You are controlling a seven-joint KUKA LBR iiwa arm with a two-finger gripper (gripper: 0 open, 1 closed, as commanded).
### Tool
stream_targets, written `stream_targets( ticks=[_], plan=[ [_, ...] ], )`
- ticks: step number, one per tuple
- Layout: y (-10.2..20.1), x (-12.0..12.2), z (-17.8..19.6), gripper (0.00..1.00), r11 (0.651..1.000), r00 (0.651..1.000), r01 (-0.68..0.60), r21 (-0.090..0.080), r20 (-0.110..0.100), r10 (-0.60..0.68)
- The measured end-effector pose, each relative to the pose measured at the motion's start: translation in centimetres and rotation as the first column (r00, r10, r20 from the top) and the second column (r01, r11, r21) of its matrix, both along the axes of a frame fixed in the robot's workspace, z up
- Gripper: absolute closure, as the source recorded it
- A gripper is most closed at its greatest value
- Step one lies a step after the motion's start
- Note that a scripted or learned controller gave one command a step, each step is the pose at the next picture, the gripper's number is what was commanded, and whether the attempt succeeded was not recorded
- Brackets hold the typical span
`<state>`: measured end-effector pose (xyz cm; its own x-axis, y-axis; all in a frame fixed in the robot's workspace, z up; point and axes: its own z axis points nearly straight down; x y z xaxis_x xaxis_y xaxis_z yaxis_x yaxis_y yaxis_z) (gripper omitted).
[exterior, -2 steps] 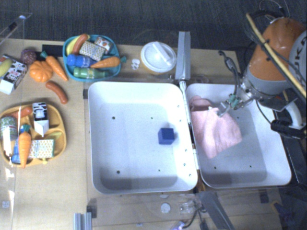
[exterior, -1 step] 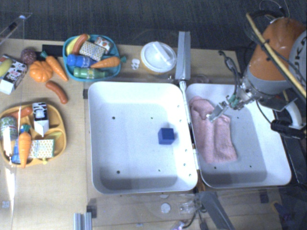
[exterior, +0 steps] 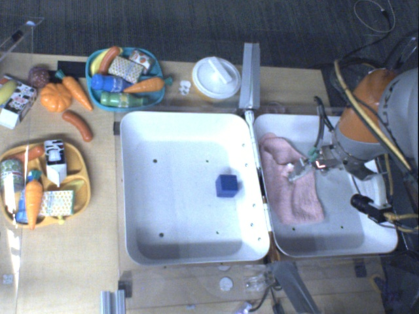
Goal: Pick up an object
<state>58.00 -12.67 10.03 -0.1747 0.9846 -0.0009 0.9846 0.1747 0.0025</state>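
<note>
Two shallow white bins sit side by side on the bench. The left bin (exterior: 150, 175) holds a single blue cube (exterior: 227, 185), lying right of the bin's centre, nearer the right wall than the left, apart from all walls. The right bin (exterior: 340, 234) holds a pink cloth (exterior: 290, 182), crumpled lengthwise along the bin's left wall, from near the far left corner down past the middle. The arm (exterior: 386, 116) enters over the right bin's right edge. The gripper (exterior: 302, 167) is low over the cloth's right edge, seemingly touching the fabric; whether its fingers are parted or closed cannot be told, and no cloth is seen lifted. Toy food in two dishes lies on the bench left of the bins, at its far left corner and left edge
</note>
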Motion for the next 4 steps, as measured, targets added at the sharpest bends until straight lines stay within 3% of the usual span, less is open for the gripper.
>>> stream_targets(
  ticks=[1,2,3,4],
  plan=[
    [2.7,2.3,-0.8,0.0,0.984,0.984,-0.18,-0.006,0.014,0.18],
    [3.7,5.1,-0.8,0.0,0.979,0.979,-0.201,-0.006,0.013,0.201],
    [3.9,5.3,0.3,1.0,0.978,0.978,-0.208,-0.005,0.018,0.208],
    [9.0,9.0,8.6,1.0,0.956,0.956,-0.292,-0.002,0.003,0.292]
  ],
)
